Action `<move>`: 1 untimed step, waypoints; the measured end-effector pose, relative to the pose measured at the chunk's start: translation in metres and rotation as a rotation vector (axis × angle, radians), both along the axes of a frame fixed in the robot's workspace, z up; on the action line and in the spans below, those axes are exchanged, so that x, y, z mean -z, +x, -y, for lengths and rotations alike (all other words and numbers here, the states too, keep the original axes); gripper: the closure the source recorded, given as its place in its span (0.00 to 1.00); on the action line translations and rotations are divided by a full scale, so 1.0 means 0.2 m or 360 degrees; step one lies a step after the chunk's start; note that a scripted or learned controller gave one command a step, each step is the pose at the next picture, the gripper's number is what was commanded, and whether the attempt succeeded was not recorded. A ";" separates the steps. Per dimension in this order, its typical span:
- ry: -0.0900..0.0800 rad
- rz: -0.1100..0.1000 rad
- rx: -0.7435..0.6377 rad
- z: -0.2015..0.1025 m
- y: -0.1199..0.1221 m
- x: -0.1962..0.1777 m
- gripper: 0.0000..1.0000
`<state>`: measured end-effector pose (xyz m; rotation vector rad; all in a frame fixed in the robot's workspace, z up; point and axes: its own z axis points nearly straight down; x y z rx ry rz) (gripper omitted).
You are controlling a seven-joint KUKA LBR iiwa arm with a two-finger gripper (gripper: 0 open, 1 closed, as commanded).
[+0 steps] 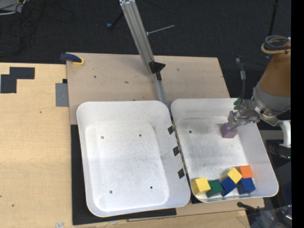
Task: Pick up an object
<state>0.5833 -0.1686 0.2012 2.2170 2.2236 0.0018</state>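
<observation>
A small purple block (229, 131) is in the right bin (209, 113), near its right wall. My gripper (232, 123) is directly over the block, its tip right at the block's top. The grey arm with its orange band (278, 77) reaches in from the right. I cannot make out whether the block rests on the bin floor or hangs just above it.
Several blocks cluster in the right bin's near corner: a yellow block (201, 184), green (214, 188), blue (228, 186), a second yellow (234, 175) and orange (245, 171). The left bin (90, 122) adjoins on the left. A slanted metal rail (140, 37) rises behind the bins.
</observation>
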 end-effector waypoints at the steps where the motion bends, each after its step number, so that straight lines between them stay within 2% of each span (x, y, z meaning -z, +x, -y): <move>1: -0.0001 0.0002 0.0003 0.01 0.00 -0.26 1.00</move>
